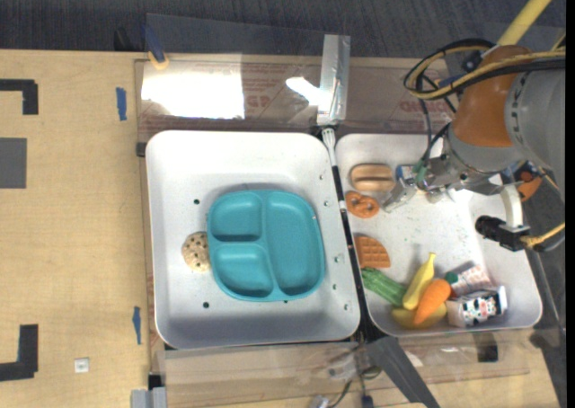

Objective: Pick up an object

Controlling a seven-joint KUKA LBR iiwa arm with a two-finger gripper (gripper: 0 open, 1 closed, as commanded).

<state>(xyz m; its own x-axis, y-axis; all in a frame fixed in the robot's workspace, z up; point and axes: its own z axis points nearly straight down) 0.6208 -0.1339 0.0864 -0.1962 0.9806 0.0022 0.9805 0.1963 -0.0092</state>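
**A:** Objects, where are they?

**B:** Right bin (454, 235). Near edge: carrot (432, 301), banana (420, 279), green piece (381, 285), cow-print carton (476, 307). Behind those, 1 orange waffle-like slab (372, 252). Further back, by the left wall: round orange item (363, 206), then bun (371, 175). My gripper (396, 197) is just right of the bun.

**A:** Grip?

**B:** Can't tell if I'm spread or closed. Nothing visibly pinched.

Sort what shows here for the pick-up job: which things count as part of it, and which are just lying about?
Part of the job:
gripper
bun and orange slice beside it
waffle
green pepper
banana
carrot
small carton

Lying about:
teal tray
cookie
left bin
right bin
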